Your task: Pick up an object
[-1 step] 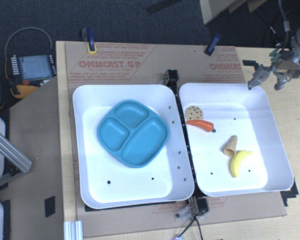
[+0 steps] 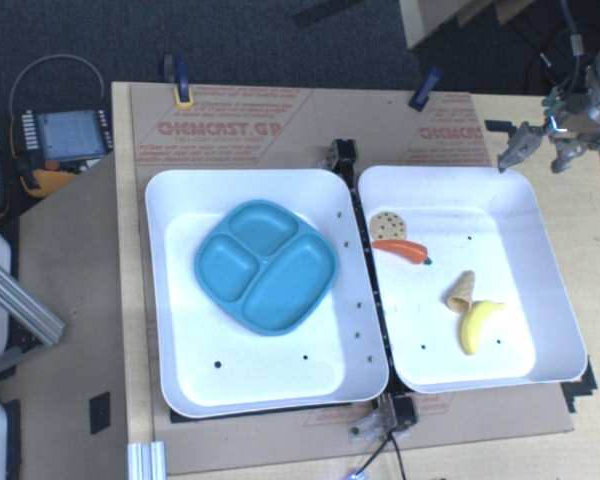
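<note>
The right bin point(image 2: 540, 238) holds a round cookie point(image 2: 387, 225), an orange carrot point(image 2: 401, 251), a tan cone-shaped piece point(image 2: 462, 290) and a yellow banana point(image 2: 478, 325). A blue divided plate point(image 2: 268, 265) lies in the left bin point(image 2: 170, 268). My gripper point(image 2: 535, 154) hangs over the right bin's far right corner, well away from all the items. Its fingers are spread open with nothing between them.
The two bins meet at a central black clamp point(image 2: 344, 154). Brown cardboard point(image 2: 280, 118) lines the bench behind the bins, with a yellow clip point(image 2: 183, 94) and a blue clip point(image 2: 423, 90) on its far edge. A pendant with a screen point(image 2: 68, 134) sits at far left.
</note>
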You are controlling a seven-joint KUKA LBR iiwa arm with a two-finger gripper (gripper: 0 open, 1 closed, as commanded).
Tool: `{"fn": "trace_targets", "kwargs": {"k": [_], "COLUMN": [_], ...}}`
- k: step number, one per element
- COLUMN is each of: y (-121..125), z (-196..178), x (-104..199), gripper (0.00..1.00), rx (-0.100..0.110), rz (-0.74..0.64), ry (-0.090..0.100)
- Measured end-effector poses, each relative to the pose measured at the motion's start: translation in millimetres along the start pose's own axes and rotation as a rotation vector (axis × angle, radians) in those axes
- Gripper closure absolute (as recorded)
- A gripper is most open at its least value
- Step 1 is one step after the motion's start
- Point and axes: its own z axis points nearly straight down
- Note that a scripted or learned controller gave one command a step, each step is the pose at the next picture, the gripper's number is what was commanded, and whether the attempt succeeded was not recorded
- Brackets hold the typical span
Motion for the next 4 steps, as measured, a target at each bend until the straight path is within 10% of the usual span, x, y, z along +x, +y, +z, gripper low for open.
{"fn": "trace_targets", "kwargs": {"k": [3,4], "y": [-17,-14], "z": [150,135], "x": [5,4], "gripper": [0.0,1.0], "rx": [0.006,-0.003], "rz": [0.001,-0.001], "ry": [0.001,-0.002]}}
